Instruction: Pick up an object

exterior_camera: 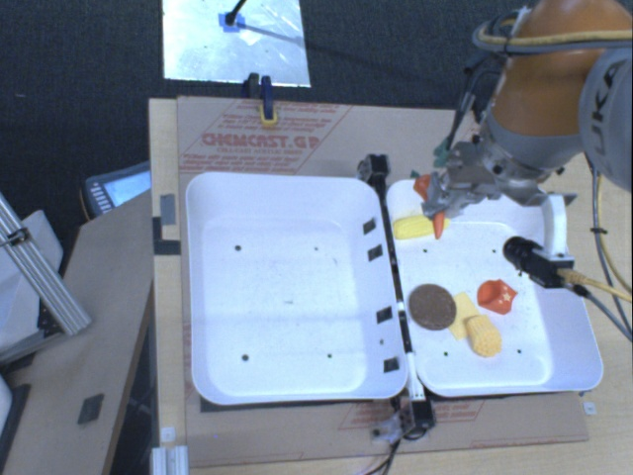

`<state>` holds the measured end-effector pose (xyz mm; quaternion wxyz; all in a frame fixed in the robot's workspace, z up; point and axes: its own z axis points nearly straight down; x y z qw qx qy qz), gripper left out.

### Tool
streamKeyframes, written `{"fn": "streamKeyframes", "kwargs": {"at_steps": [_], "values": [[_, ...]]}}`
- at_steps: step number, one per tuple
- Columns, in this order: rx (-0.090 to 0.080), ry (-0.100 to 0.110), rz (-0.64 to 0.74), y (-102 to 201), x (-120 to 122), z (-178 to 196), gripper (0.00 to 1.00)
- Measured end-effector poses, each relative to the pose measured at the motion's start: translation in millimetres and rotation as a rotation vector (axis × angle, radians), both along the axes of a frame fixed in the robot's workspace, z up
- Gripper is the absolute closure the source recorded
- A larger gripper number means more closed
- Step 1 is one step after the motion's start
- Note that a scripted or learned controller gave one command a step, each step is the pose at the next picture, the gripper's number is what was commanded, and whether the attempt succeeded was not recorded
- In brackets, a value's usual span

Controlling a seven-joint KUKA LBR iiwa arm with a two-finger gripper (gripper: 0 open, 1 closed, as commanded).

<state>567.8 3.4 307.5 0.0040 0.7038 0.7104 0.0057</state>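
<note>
My gripper (438,211) hangs low over the back left corner of the right bin (569,349). Directly below its tip is a small orange piece (438,229), touching or just under it. Another orange bit (422,183) shows behind the gripper. Beside the orange piece, to its left, lies a yellow banana-like object (409,229). Nearer the front of the same bin are a brown round disc (432,306), a red pepper-like piece (497,296) and a yellow corn cob (484,336). The corn cob partly lies on a pale yellow piece (461,315).
The left bin (287,285) sits beside the right one, with a black clipped divider (391,275) between them. A black cylindrical part (524,255) with a cable juts over the right bin's right side. The bulky orange and grey wrist (554,67) overhangs the back right.
</note>
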Motion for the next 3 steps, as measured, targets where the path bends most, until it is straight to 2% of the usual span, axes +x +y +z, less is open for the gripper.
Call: {"fn": "streamKeyframes", "kwargs": {"at_steps": [1, 2, 3], "values": [[0.001, 0.011, 0.002, 62.5, -53.0, 21.2, 1.0], [-0.001, 0.009, 0.001, 58.5, -50.2, 30.8, 1.0], [0.001, 0.008, 0.003, 130.8, -81.9, 71.2, 1.0]]}}
